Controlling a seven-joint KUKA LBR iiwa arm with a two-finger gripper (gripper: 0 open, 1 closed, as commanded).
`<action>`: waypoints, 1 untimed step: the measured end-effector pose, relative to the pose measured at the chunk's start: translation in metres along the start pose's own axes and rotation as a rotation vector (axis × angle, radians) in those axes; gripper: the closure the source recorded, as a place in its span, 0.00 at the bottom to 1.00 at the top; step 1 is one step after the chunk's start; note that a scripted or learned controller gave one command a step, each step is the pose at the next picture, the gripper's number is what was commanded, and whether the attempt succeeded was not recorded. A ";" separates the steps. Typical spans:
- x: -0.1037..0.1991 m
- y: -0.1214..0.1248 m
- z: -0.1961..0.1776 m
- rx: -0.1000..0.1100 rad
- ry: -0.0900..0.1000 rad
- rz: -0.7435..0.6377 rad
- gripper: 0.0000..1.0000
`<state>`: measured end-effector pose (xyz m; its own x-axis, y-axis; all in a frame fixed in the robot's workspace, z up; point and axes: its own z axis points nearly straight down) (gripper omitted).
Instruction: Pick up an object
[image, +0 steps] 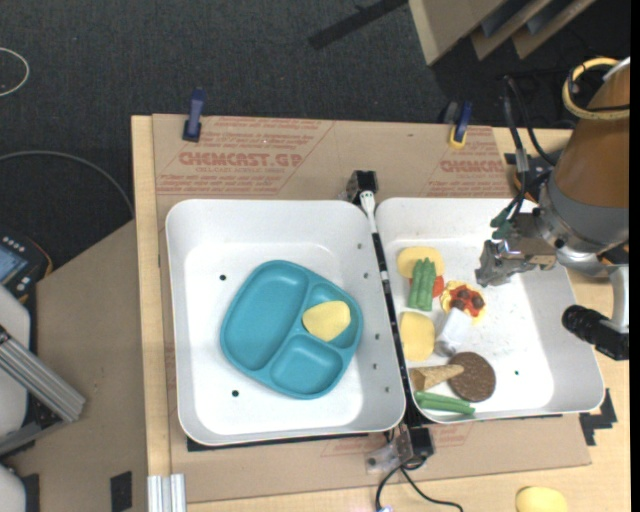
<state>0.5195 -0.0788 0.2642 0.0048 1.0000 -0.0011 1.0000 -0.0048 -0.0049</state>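
Green bean (445, 404) at right bin (560, 395) front; gripper (497, 262) above food pile, claw state unclear; best lowered squarely over one piece

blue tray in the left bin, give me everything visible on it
The blue tray is a teal, plastic-looking divided plate with rounded corners and three compartments. It lies flat on the floor of the left bin, near the middle, turned at a slant to the bin's walls and clear of them. A pale yellow rounded piece sits in its right-hand compartment; the other two compartments hold nothing. The gripper is over the right bin, well apart from it.
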 end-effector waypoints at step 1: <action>0.022 -0.043 0.032 0.003 0.004 -0.004 1.00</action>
<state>0.4768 -0.0570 0.2320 0.0010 1.0000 0.0025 1.0000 -0.0010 -0.0076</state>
